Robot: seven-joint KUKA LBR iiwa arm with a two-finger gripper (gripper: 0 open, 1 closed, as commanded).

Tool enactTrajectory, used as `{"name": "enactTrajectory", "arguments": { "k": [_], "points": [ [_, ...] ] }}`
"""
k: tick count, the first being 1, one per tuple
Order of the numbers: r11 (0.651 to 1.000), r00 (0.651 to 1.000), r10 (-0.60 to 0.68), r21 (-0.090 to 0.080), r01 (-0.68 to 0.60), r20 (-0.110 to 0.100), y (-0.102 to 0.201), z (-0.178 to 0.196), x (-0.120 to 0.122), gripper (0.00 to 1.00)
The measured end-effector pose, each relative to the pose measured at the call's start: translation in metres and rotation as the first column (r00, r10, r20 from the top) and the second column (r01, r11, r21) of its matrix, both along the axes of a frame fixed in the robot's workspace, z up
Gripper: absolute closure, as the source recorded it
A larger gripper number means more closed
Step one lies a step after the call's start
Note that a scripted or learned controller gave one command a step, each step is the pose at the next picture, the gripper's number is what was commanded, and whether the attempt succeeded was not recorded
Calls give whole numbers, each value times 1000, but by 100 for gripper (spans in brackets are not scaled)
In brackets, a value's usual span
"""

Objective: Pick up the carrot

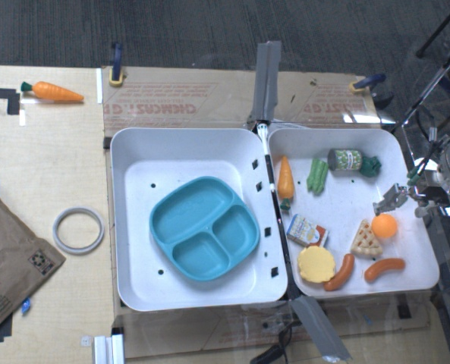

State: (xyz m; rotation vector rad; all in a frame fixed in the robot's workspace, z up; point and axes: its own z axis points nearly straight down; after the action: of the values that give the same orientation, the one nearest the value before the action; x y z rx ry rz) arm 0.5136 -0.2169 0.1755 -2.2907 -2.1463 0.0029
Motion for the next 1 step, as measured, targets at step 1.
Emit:
{"name": "enactTrajectory", "arguments": {
  "k": [1],
  "points": [
    [998, 998, -61, 0, 61, 0, 27, -37, -20, 0]
  ]
}}
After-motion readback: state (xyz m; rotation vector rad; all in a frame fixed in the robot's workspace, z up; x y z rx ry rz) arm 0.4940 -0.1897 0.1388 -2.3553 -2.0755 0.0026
